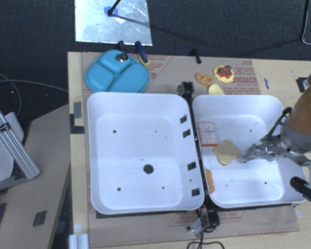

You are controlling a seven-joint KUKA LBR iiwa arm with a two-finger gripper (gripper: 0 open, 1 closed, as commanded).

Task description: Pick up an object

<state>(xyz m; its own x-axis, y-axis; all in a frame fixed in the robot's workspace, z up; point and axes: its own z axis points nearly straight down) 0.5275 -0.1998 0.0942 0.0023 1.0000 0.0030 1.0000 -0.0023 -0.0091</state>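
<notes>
My gripper (247, 155) is low in the right bin (238, 105), at the right of the frame. Its tip is just beside a tan toast (226, 152), maybe touching it. I cannot tell if it grips anything.

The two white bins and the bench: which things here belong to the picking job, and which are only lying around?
Belong to the job:
- gripper
- tan flat piece beside it, right bin
- printed card
- small orange piece
- dark disc, left bin

Lying about, behind the bins:
- blue tray
- pizza toy
- orange cookie
- yellow piece
</notes>
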